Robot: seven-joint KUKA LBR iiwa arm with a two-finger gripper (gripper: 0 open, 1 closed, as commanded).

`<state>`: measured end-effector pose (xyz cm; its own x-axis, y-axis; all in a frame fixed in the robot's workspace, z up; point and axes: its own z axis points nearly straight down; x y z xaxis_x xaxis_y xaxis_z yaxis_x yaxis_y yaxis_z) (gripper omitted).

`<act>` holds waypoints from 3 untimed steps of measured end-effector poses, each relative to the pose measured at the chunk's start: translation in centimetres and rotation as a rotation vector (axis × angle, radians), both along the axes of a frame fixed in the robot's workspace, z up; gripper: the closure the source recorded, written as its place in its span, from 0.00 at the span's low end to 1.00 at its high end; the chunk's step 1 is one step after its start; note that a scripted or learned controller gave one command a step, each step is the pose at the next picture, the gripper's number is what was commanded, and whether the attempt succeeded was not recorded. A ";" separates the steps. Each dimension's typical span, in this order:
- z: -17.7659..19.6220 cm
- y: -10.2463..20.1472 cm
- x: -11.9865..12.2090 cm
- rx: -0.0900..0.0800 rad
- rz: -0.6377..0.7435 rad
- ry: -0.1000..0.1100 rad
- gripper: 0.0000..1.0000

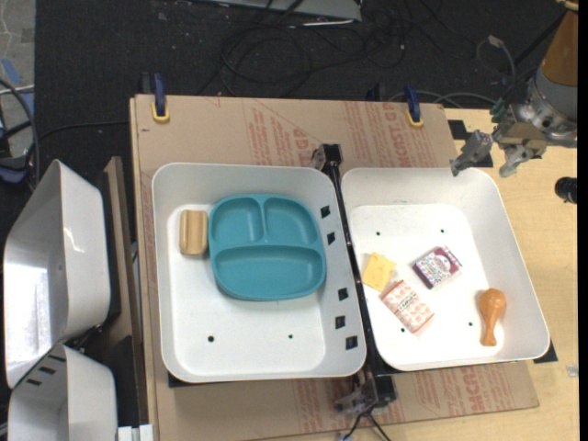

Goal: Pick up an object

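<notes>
The right bin point(514, 237) holds a yellow cheese wedge point(378, 271), a pink patterned packet point(407, 306), a small purple and white box point(436, 266) and an orange chicken drumstick point(491, 314). My gripper point(489, 154) hangs above the far right corner of that bin, well clear of all of them. Its two dark fingers are spread apart with nothing between them. In the left bin point(175, 320) lie a teal divided plate point(267, 246) and a tan bread piece point(193, 231) at the plate's left edge.
Both bins sit on a cardboard sheet point(276, 127) held by blue clamps point(160, 108) at the back. White tubs point(50, 265) stand off the bench to the left. Cables lie on the dark floor behind.
</notes>
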<state>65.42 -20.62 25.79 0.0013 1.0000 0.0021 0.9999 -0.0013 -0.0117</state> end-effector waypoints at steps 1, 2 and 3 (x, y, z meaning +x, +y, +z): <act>0.8 0.1 0.2 -0.003 0.003 -0.013 0.00; -3.9 0.7 -0.4 -0.002 0.001 -0.008 0.00; -8.9 0.0 -1.0 -0.002 -0.001 -0.007 0.00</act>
